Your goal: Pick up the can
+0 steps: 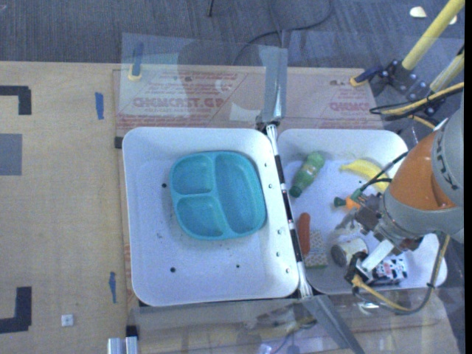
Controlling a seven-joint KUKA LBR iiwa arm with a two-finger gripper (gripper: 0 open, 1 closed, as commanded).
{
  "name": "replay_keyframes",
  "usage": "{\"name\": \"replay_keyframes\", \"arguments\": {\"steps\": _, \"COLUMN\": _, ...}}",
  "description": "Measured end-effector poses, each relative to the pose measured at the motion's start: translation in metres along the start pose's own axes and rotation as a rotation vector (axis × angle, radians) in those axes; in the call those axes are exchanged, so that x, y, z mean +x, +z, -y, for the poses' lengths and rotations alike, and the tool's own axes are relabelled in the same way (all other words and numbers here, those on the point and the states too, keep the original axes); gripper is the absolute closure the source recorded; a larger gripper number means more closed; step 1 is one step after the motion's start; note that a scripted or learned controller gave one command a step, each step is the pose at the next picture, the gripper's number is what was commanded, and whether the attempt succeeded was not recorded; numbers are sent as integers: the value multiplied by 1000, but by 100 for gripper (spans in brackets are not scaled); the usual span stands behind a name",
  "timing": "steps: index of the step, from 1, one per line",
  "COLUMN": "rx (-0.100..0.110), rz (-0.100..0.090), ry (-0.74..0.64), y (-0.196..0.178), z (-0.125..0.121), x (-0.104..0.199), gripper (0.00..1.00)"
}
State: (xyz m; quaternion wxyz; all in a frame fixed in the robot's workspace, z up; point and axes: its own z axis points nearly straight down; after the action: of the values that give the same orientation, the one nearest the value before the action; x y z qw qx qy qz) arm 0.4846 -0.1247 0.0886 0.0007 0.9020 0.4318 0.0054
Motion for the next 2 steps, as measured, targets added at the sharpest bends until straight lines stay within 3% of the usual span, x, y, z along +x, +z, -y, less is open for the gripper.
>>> {"name": "replay_keyframes", "arguments": {"steps": 1, "rx": -4, "rz": 5, "ry": -31, "y": 1, "z": -56, "x": -34, "gripper": 0}}
{"name": "replay_keyframes", "arguments": {"steps": 2, "rx": 9, "rz": 12, "ry": -46, "y": -120, "z": -69, "x": -41, "gripper": 0}}
